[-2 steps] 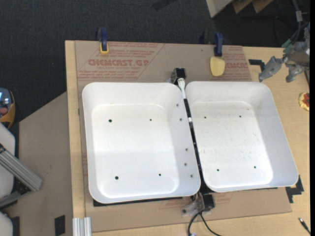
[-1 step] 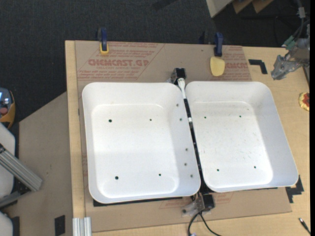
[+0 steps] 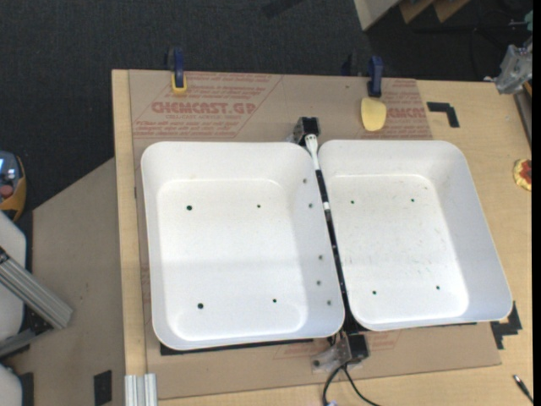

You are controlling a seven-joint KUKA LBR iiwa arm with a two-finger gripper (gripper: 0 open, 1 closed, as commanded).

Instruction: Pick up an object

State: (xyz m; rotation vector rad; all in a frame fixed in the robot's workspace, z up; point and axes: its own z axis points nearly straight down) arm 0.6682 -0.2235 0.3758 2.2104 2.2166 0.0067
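Two shallow white bins sit side by side on the brown board: the left bin [image 3: 161, 227] and the right bin [image 3: 473, 218]. Their floors show bare white plastic with small dark dots. A pale yellow object [image 3: 373, 114] lies on the board just behind the right bin, under a blue clamp [image 3: 374, 73].
A second blue and yellow clamp [image 3: 177, 68] holds the board's back left edge. A black and white strip [image 3: 321, 201] runs between the bins, with cables at its front end [image 3: 342, 358]. A metal bracket [image 3: 34, 290] sits at the left. Dark carpet lies behind the bench.
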